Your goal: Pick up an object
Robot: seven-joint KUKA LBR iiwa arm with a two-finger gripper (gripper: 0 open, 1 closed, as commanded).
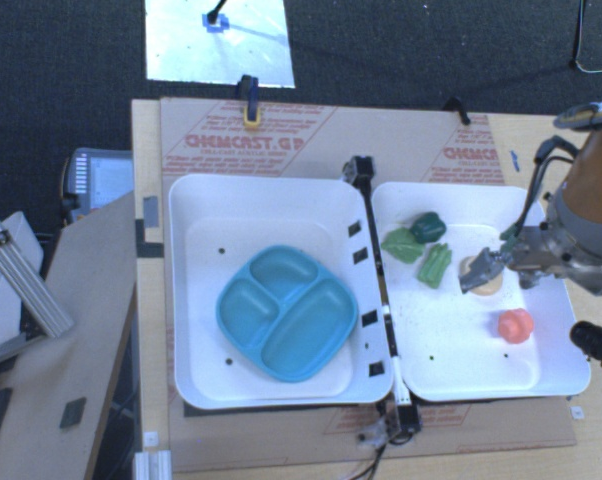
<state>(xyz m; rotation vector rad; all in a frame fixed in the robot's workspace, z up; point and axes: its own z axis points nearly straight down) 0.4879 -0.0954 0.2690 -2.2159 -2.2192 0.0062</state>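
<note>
In the right bin [461, 373] lie a dark green pepper-like piece [427, 228], a light green piece [401, 245], another green piece [436, 264], a tan round piece [484, 280] and a pink-red piece [516, 325]. My gripper [478, 272] reaches in from the right and hangs right over the tan round piece, covering part of it. I see nothing lifted between its tips.
The left bin [206, 218] holds a blue divided plate [286, 311]. A black clip strip [369, 268] runs along the seam between the bins. The arm's grey body [581, 238] overhangs the right bin's far right side. Cardboard [281, 138] lies under both bins.
</note>
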